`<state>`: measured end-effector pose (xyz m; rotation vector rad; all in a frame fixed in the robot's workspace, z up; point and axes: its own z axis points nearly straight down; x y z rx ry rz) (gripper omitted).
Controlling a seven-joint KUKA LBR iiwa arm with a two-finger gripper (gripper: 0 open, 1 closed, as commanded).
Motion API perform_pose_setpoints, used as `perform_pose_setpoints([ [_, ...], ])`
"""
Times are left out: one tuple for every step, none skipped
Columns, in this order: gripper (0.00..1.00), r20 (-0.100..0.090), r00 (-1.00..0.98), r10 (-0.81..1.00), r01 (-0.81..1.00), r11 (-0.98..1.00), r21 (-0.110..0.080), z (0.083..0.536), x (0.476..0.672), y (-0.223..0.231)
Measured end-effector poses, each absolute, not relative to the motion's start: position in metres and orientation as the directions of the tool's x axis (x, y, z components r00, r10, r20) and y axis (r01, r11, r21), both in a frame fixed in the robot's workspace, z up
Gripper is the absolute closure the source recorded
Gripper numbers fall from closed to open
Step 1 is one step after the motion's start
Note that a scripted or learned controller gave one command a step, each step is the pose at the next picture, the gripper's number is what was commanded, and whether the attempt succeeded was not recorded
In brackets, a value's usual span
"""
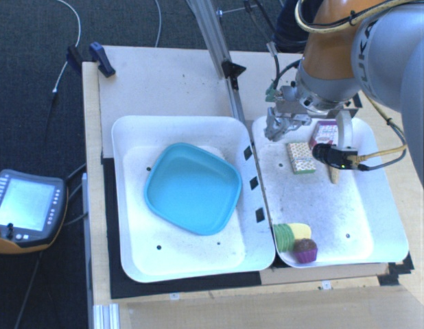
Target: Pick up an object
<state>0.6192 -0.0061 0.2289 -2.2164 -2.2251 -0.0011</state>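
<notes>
Camera view: arm (pixel 363 40) bent over right bin (pixel 377 218)

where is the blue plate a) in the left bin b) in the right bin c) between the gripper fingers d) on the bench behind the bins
a: the blue plate lies flat in the left bin, while the gripper is over the right bin, near a small checkered block.

A square light-blue plastic plate (pixel 193 188) lies flat in the left bin. In the right bin: a checkered block (pixel 301 157); near corner, a yellow-green-purple toy cluster (pixel 296 240).
</notes>
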Motion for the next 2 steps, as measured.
perform_pose_setpoints([
  [1.00, 0.002, -0.005, 1.000, 1.000, 0.005, 0.001, 0.240, 0.625, 0.050],
  [1.00, 0.001, -0.004, 1.000, 1.000, 0.004, 0.000, 0.236, 0.645, 0.096],
])
